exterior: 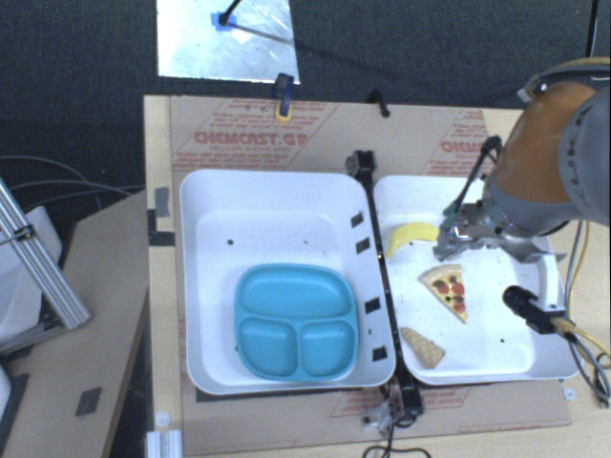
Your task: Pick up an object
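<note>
Left bin (205, 256): holds a blue tray (296, 321) toward its near edge.
Right bin (477, 365): holds the pickable items.
Arm (554, 156): reaches over the right bin's far right corner.
Gripper (449, 241): low beside the banana; whether it is apart or together cannot be told.
Pizza slice (447, 290): mid-bin.
Banana (410, 236): by the left wall, far half.
Bread piece (423, 347): near left corner.
Advice: centre squarely over the banana's middle before closing, clear of the wall.
</note>
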`<state>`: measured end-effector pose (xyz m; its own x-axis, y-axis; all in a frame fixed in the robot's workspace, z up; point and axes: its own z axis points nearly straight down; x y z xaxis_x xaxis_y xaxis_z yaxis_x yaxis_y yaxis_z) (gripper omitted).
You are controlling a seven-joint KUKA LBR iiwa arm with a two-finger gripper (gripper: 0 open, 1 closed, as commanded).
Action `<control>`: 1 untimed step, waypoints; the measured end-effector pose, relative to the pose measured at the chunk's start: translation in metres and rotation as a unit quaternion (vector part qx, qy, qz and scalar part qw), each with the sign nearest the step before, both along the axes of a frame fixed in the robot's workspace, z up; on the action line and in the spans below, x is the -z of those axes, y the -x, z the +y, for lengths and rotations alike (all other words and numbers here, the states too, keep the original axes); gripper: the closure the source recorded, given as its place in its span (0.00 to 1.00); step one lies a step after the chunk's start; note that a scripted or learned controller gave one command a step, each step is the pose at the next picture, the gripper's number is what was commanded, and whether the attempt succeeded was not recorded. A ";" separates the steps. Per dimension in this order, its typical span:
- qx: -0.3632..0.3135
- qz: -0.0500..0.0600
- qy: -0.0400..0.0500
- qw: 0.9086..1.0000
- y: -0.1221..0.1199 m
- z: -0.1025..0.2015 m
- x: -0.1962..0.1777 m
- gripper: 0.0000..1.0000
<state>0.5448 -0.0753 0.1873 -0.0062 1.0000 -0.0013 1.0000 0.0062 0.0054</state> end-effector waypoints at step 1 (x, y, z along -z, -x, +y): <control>0.002 0.002 -0.001 1.000 0.021 0.082 -0.058 1.00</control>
